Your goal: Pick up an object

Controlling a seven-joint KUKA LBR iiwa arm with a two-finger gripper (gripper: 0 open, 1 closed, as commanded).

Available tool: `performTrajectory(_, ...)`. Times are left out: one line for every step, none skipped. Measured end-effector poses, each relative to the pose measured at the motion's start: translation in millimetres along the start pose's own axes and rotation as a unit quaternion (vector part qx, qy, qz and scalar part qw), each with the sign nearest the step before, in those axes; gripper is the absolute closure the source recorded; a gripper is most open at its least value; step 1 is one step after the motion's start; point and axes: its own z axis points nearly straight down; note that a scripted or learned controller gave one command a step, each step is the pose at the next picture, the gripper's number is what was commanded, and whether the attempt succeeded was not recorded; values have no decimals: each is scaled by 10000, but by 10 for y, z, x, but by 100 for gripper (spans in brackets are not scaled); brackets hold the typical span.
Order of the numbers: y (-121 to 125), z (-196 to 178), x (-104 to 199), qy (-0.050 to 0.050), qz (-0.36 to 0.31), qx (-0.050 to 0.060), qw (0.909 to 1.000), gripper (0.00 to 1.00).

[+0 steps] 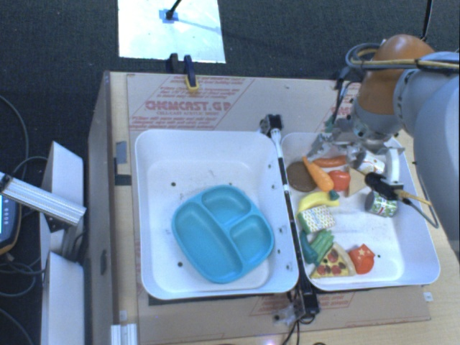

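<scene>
My gripper (336,146) hangs low over the back of the right bin (420,254), just above a red sausage-like piece (331,162). An orange carrot (318,174) lies beside it, over a brown disc (298,176). A red block (340,181) sits just in front of the gripper. Nearer the front lie a yellow banana (318,200), a corn cob (316,219), a green cucumber (320,242), a pizza slice (333,262) and a red strawberry-like piece (362,258). A small can (381,206) stands at the right.
The left bin (162,192) holds a blue divided plate (223,232). A ridge between the bins (285,200) separates them. The arm's grey body (431,99) covers the back right corner of the right bin.
</scene>
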Motion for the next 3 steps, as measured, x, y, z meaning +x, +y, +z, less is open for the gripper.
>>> performTrajectory(-89, 212, 263, -5, 8, 34, 10000, 0)
performTrajectory(-148, 215, 112, 8, -3, -28, 10000, 0)
performTrajectory(-36, 137, -134, 18, 16, 86, 10000, 0)
